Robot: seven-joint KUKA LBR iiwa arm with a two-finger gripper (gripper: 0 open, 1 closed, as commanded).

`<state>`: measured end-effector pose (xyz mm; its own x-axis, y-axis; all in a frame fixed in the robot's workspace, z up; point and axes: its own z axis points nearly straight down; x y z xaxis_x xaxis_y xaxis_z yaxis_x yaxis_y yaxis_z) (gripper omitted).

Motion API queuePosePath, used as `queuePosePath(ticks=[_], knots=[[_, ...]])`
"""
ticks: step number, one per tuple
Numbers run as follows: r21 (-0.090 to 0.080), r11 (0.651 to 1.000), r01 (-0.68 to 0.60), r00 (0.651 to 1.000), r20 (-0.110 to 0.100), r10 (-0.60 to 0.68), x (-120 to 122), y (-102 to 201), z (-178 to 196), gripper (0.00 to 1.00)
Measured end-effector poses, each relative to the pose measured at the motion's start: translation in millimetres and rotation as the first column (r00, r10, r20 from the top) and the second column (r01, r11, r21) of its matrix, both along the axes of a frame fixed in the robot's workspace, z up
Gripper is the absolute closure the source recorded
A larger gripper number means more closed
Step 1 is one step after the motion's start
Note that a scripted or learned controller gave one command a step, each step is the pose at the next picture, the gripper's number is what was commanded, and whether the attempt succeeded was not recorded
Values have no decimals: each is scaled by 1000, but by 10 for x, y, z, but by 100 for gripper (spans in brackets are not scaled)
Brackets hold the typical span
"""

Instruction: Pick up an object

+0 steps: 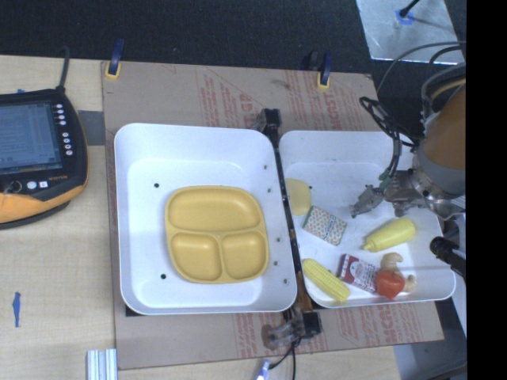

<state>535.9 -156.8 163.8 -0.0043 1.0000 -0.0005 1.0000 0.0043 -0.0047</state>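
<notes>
Pincer (371, 202) low over the right bin (341, 145), toward its right half, fingers spread apart with nothing between them. Behind it, grey wrist and orange-banded arm (447, 137) entering from the right, cables looping above. Just below and right of the fingertips, a yellow squeeze bottle (389, 234) lying tilted on the bin floor, not touched. Left of that, a small patterned packet (325, 224), and past it a pale yellow round piece (296, 197) against the bin's left wall. Along the near edge, a corn cob (325, 280), a red-and-white packet (358, 273), and a red tomato-like item (390, 284) beside a beige bit. Next door, the left bin (139, 153) holding a yellow divided tray (216, 233) with three compartments. Under both, brown cardboard (214, 93) clamped to the tabletop (47, 283). Far left, an orange-cased control tablet (36, 157).
</notes>
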Motion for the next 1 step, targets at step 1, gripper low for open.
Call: queuePosePath(ticks=[1], knots=[[1, 1000, -4, 1000, 3, 4, -211, -63, -605, 0]])
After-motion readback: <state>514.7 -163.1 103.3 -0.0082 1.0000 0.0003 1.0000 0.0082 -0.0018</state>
